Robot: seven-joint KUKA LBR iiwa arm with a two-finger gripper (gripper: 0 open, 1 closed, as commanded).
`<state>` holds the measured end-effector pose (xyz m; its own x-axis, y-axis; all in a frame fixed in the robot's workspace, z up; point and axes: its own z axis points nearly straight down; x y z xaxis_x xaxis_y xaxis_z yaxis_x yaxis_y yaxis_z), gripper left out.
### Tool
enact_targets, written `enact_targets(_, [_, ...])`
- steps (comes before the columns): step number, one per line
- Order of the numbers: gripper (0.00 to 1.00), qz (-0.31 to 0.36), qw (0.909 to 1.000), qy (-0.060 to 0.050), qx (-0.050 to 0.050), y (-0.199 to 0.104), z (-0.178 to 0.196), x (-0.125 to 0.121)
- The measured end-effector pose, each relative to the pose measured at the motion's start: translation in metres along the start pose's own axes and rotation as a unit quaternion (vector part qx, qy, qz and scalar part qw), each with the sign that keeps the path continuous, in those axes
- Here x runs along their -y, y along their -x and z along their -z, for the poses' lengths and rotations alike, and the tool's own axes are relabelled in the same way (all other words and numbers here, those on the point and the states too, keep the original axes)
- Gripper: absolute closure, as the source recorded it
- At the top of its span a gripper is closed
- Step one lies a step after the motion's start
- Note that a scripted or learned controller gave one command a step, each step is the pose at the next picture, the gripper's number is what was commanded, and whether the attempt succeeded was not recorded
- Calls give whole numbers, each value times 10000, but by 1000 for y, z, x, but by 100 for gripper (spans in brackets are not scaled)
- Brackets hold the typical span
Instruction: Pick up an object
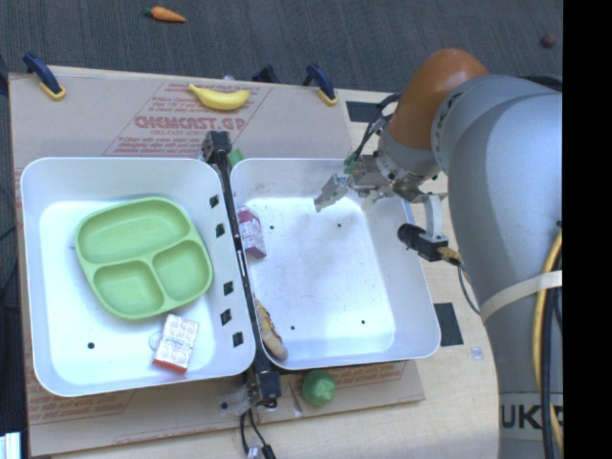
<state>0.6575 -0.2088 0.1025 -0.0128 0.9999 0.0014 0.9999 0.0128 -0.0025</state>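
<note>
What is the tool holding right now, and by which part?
Nothing shows between the fingers of the tool. It hangs over the upper part of the right bin, apart from the red packet at the bin's left wall.

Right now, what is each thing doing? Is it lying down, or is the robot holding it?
gripper: over the right bin's back edge, nothing seen between its fingers.
green plate: lying flat in the left bin, right side up.
small red and white box: lying flat in the left bin.
reddish packet: lying by the right bin's left wall.
banana: lying on the cardboard behind the bins.
</note>
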Motion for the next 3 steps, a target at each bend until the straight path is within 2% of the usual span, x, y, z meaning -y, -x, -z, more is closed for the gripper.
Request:
enact_targets(1, [0, -38, 10000, -8, 6, 1, -11, 103])
enact_targets(2, [0, -32, 10000, -4, 5, 0, -11, 167])
enact_targets(3, [0, -25, 10000, 1, 8, 0, -11, 123])
